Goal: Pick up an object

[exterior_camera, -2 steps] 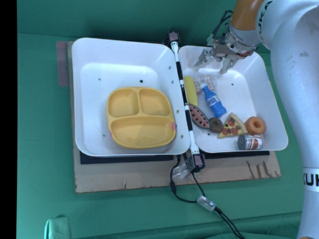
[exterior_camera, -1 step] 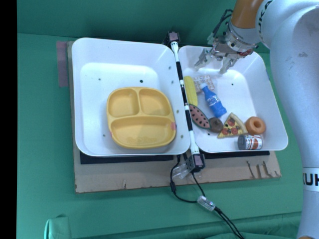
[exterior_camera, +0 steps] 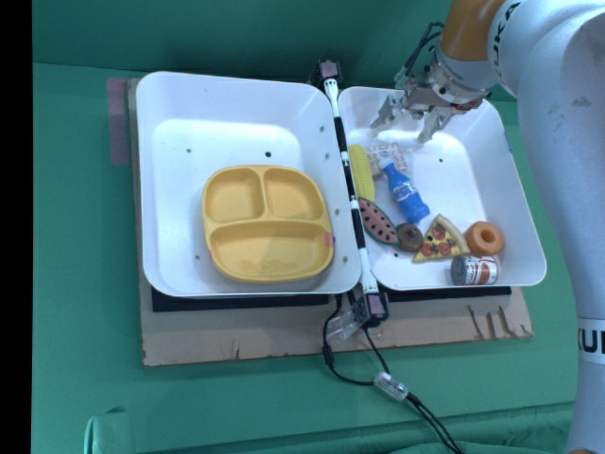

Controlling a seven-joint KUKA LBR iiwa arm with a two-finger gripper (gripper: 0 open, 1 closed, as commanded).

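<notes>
Seven toy foods crowd the right bin (exterior_camera: 515, 173), the blue bottle (exterior_camera: 404, 189) nearest the gripper (exterior_camera: 414, 121), which hovers over the far corner, jaws apart and empty; a clean grasp likely means descending straight, straddling the bottle's narrow width.

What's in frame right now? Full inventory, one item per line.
bins: 2, white, side by side on the bench
plate: 1, yellow, three sections, left bin
corn cob: 1, yellow, right bin by the divider
bottle: 1, blue, right bin centre
watermelon slice: 1, red, below the corn
pizza slice: 1, right bin, near side
donut: 1, orange, right of the pizza
can: 1, silver and red, near right corner
arm: 1, grey with orange band
gripper: 1, open, above the right bin's far end
</notes>
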